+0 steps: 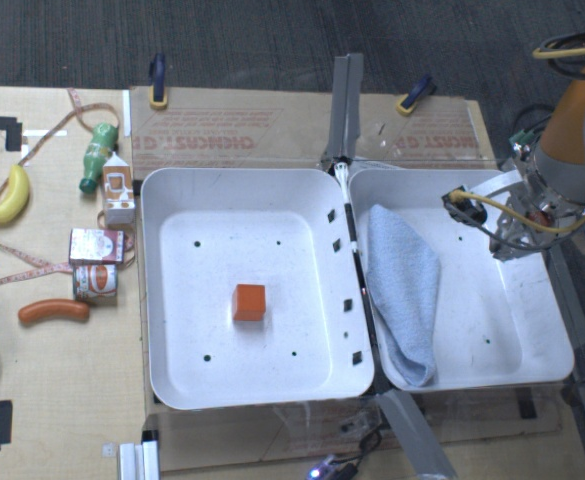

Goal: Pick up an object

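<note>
arm (572,118) at far right, over right bin (512,358) | gripper (507,233) above bin's right part, fingers' state unclear from here | orange block (249,302) on left bin (172,368) floor, centre | blue cloth (404,288) along right bin's left wall

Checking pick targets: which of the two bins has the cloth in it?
The right bin, nearest the arm: a light blue cloth lies along its left wall. The left bin holds an orange block.

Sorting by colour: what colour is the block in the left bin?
Orange block, seen in the camera view.
</note>
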`<state>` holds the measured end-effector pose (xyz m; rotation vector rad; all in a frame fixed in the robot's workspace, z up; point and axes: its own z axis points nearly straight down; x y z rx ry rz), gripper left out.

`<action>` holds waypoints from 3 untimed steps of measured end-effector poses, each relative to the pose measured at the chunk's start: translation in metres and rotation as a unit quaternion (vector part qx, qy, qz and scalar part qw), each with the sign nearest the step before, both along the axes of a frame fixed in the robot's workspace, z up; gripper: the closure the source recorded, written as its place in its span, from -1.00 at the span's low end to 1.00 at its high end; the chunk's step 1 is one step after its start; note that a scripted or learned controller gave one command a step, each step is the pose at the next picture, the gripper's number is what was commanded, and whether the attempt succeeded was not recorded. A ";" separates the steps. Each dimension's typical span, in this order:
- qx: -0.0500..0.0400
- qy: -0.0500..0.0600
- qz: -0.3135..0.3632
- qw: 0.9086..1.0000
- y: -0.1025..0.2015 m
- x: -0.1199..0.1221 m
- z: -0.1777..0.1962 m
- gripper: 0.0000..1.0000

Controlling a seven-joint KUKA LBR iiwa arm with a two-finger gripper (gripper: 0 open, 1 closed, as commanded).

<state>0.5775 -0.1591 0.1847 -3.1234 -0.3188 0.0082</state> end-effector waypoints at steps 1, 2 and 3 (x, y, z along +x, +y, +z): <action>-0.001 -0.001 0.003 1.000 -0.010 0.036 0.064 1.00; 0.000 0.000 0.024 1.000 0.033 0.040 -0.040 1.00; -0.001 -0.002 0.031 1.000 -0.027 0.055 0.059 1.00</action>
